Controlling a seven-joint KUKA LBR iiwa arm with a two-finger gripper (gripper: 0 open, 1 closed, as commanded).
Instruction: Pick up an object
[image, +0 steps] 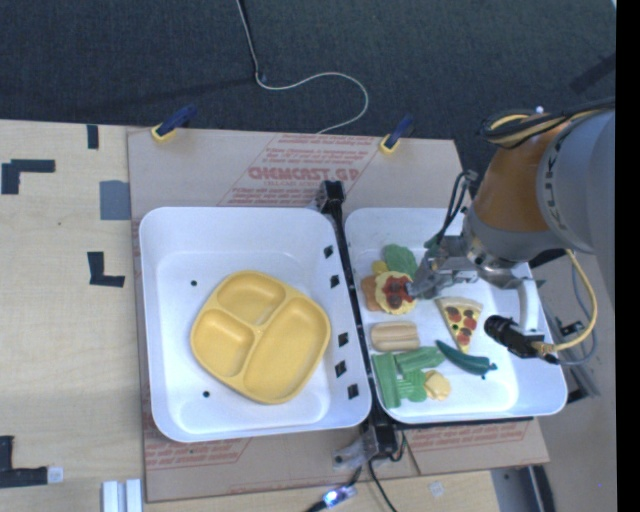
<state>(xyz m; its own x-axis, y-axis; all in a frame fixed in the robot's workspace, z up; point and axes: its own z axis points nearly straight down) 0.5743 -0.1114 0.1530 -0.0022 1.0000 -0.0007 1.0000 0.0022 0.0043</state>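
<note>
My gripper (421, 283) hangs low in the right bin (530, 400), its tips right beside a round toy pizza with red topping (393, 288). A green leafy toy (399, 258) lies just behind that pizza. To the right of the gripper rests a pizza slice (462, 320). In front lie a hot-dog bun (394, 334), a dark green pepper (466, 360), a green ridged toy (403, 373) and a small yellow piece (437, 384). Nothing shows clearly between the fingers.
The left bin (165, 250) bears a yellow divided plate (260, 335). A black divider clip (330, 196) sits between the bins. The grey arm with its orange band (515, 190) comes in from the right, with cables trailing by the right bin's edge (545, 345).
</note>
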